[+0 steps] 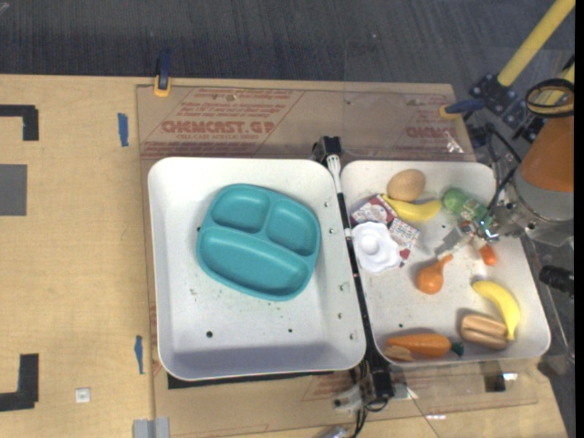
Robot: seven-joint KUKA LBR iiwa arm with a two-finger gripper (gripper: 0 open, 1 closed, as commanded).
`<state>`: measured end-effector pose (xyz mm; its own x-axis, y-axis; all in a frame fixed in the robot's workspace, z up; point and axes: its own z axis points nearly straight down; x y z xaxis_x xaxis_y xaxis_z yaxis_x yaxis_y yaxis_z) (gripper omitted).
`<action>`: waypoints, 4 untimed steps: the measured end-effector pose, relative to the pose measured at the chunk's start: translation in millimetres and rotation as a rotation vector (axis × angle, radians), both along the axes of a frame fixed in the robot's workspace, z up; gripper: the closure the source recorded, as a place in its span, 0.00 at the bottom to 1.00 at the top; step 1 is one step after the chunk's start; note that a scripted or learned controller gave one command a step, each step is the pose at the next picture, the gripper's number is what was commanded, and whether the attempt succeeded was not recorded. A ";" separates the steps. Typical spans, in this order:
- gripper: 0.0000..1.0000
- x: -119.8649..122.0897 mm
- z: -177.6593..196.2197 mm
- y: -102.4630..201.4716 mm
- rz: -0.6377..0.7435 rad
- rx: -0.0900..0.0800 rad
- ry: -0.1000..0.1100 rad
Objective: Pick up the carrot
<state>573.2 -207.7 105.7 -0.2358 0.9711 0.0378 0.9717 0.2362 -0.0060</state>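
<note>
Gripper [476,227] is hovering over the far right part of the right bin [538,336]; how wide it is standing, or whether it is gripping anything, I cannot tell. Pickup is looking not yet done: the carrot [422,344] is lying against that bin's near wall, well apart from it. Sharing that bin are two bananas, a hot dog, an egg and wrappers. A teal divided plate [258,241] is sitting in the left bin [173,318].

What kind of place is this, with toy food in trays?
Probably a robotics lab test bench. A robot arm reaches over two white bins, one holding a teal divided plate, the other toy food such as a carrot.
</note>
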 end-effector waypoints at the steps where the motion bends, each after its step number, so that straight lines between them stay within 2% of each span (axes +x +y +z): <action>1: 0.00 0.7 -17.2 65.9 0.108 -0.040 -0.027; 2: 0.00 -64.3 -17.0 83.7 0.023 -0.040 -0.030; 3: 0.00 -88.1 -17.0 105.9 0.217 -0.043 -0.037; 4: 1.00 -83.9 -6.6 102.9 0.212 -0.052 -0.049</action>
<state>489.3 -104.8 99.1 -0.4350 0.9000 -0.0275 0.8999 0.4356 0.0223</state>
